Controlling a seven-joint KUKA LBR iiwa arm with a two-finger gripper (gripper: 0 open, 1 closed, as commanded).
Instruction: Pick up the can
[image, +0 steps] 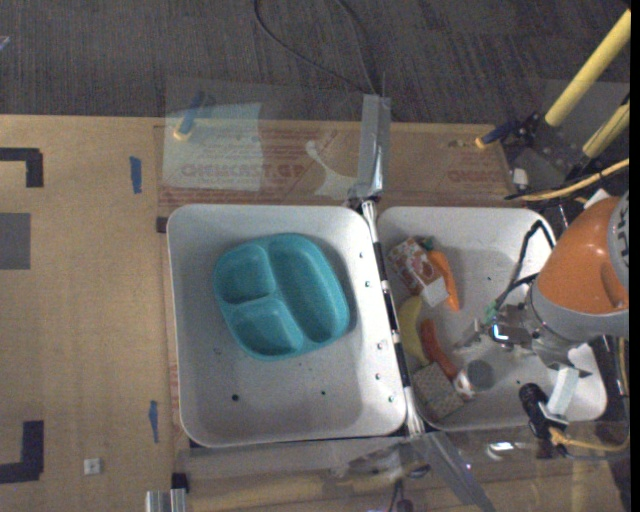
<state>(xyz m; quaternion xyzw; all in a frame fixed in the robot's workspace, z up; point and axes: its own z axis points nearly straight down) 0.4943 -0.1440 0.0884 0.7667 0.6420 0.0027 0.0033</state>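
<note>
Arm: we see it over the right bin.
Claw: state, we cannot tell.
Can: just beside claw.
Left bin: teal plate.

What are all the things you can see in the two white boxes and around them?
Bins: two, white, side by side on the bench, left and right.
Plate: one, teal, three sections, in the left bin.
Carrot: one, orange, right bin, upper left part.
Carton: one, brown and white, beside the carrot.
Banana: one, yellow, right bin's left wall.
Red-orange piece: one, beside the banana.
Can: one, grey, right bin, lower middle.
Tan ridged item: one, lower left corner.
Arm: one, grey with orange band, from the right.
Gripper: one, above the can.
</note>
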